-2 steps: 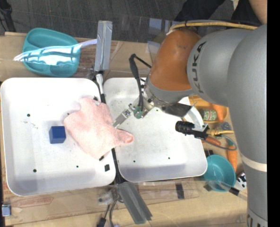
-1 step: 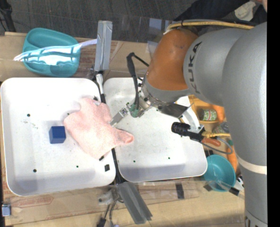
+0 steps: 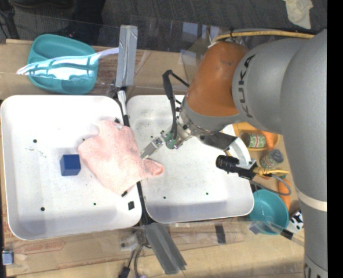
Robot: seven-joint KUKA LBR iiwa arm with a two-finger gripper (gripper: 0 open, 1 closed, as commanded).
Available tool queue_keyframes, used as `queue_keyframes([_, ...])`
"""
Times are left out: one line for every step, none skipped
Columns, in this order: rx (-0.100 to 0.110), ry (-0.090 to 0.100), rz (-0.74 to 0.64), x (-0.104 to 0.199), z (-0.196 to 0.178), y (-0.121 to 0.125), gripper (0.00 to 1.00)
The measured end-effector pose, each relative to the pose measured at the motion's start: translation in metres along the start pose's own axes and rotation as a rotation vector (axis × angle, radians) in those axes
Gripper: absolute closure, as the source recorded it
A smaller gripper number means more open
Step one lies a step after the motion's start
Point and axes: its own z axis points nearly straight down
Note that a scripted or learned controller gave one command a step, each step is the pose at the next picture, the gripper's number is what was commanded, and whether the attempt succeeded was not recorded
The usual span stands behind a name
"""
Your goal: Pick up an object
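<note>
A pink cloth [image 3: 118, 155] lies crumpled across the wall between the two white bins, mostly in the left bin [image 3: 21, 213], with one corner in the right bin [image 3: 218, 204]. A small blue cube [image 3: 70, 164] sits on the left bin's floor, left of the cloth. My gripper [image 3: 151, 147] hangs over the right bin's left side, pointing down-left, its tip at the cloth's right edge. No object shows in its grasp. The grey arm with its orange band covers the right bin's upper right part.
A teal scoop [image 3: 61, 62] lies behind the left bin. A teal bowl [image 3: 270, 210] and small colourful items [image 3: 258, 141] sit on the bench to the right of the right bin. Grey tape strips [image 3: 127, 51] mark the bench.
</note>
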Motion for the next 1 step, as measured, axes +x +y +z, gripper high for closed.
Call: queue_keyframes([-0.003, -0.002, 0.094, -0.0071, -0.0009, 0.0097, 0.0])
